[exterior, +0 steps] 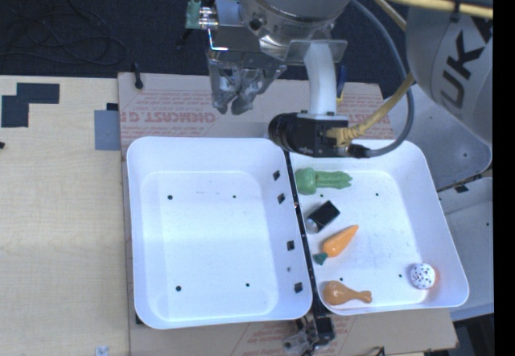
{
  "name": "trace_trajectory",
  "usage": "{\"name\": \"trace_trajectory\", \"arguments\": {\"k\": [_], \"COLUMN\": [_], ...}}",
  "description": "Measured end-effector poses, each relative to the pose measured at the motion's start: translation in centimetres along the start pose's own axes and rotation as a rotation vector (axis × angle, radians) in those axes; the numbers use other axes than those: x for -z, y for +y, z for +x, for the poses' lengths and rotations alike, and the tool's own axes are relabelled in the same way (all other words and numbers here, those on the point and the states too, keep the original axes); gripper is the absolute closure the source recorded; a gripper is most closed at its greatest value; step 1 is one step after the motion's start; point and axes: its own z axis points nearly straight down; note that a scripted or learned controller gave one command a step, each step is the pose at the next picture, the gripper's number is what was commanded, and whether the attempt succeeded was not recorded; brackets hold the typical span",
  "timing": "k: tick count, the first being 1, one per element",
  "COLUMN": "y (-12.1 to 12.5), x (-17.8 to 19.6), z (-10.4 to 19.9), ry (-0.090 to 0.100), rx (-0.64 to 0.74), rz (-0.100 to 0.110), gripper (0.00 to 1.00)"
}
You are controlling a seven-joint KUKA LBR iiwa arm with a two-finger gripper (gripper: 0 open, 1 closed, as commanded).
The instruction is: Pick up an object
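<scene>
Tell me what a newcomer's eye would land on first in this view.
First the big grey arm reaching in from the right, its end effector hanging above the far edge of the bins. Next, the small cluster in the right bin: a green toy at the far side, a black block, an orange carrot, a tan piece and a speckled white ball at the near corner.
</scene>
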Motion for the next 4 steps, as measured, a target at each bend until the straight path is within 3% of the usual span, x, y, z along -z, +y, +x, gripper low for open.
{"name": "trace_trajectory", "arguments": {"k": [1,2,3,4], "y": [-5.1,-2.3,2.5,2.5], "x": [-0.1,-0.2,-0.2,-0.1], "z": [0.0,0.0,0.0,0.0], "ry": [-0.001,-0.002,-0.002,-0.001], "rx": [-0.001,-0.005,-0.006,-0.004], "rz": [-0.001,-0.002,-0.003,-0.003], "gripper": [1.0,1.0,1.0,1.0]}}
